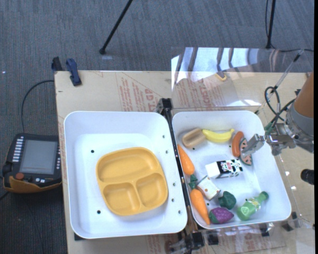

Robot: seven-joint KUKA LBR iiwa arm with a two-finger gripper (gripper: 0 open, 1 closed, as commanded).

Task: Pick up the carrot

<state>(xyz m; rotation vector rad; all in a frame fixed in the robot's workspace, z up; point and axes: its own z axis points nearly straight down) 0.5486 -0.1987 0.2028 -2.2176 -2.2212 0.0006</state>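
Two orange carrots lie in the right bin near its left wall. One carrot rests against the wall at mid-height. The other carrot lies near the front, with a green leafy tuft between the two. My gripper hangs over the right side of this bin, just above a watermelon slice. It is well to the right of both carrots and holds neither of them. The grey arm comes in from the right edge.
The right bin also holds a bread roll, banana, sausage, cow-print carton, small white box, dark green vegetable, purple fruit and green bottle. A yellow divided plate sits in the left bin.
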